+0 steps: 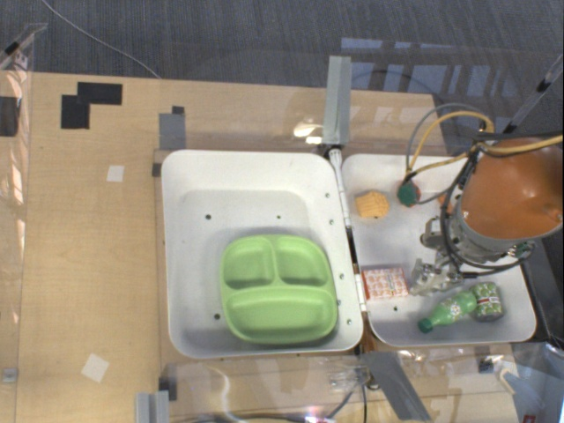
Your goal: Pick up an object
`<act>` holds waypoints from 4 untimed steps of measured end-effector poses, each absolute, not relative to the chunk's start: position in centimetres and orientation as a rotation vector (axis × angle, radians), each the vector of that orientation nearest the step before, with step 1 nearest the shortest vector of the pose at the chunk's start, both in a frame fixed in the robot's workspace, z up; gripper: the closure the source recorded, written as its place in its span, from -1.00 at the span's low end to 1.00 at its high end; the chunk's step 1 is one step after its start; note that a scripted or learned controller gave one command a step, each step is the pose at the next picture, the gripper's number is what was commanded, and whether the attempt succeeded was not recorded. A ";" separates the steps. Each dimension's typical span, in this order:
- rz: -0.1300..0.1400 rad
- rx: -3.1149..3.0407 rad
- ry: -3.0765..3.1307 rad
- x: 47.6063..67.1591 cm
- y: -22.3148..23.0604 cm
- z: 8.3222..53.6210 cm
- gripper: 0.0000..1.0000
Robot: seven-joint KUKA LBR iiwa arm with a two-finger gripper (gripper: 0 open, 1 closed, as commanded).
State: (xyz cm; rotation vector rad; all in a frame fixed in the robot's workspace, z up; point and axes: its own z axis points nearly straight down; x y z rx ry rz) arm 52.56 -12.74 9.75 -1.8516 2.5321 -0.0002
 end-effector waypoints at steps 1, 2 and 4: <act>-0.014 -2.378 2.039 53.2 -5.5 29.8 1.00; 0.001 -2.799 1.419 48.7 -4.1 23.8 1.00; -0.001 -1.581 2.709 48.8 -0.3 18.5 1.00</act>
